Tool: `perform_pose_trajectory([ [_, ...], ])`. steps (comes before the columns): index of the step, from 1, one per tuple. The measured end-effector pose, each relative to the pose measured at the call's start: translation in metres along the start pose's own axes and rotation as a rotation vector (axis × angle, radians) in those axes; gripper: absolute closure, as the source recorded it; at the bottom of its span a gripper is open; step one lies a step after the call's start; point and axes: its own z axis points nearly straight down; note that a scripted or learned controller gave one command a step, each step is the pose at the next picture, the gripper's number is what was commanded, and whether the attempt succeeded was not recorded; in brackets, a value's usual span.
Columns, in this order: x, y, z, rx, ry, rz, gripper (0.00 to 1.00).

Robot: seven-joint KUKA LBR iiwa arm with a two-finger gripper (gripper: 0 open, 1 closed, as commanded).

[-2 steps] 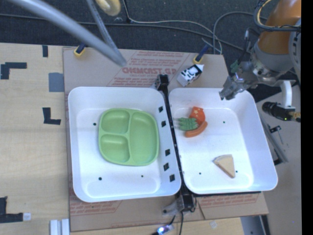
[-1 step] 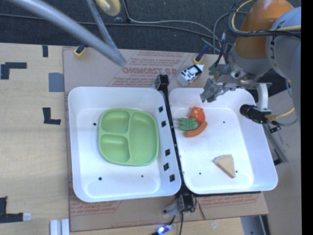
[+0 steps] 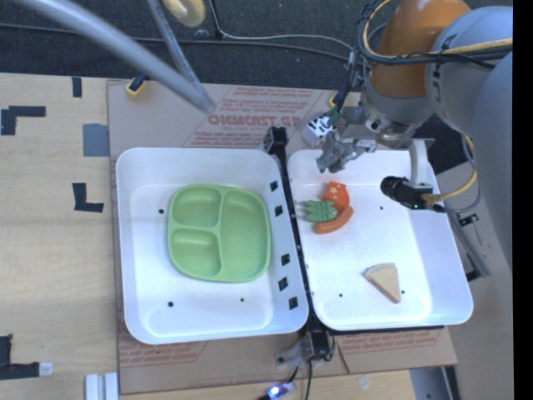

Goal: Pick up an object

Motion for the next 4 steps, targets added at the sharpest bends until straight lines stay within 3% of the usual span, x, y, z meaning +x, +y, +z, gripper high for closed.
perform_pose_trajectory([
  [2, 0.095, 0.007, 0.004, 0.0, 0.0, -0.001, 1.0],
  [3, 0.145, 0.013, 0.024, 0.001, -0.002, 0.001, 1.0],
  [4, 0.143, 0.013, 0.023, 0.001, -0.001, 0.003, 0.0],
])
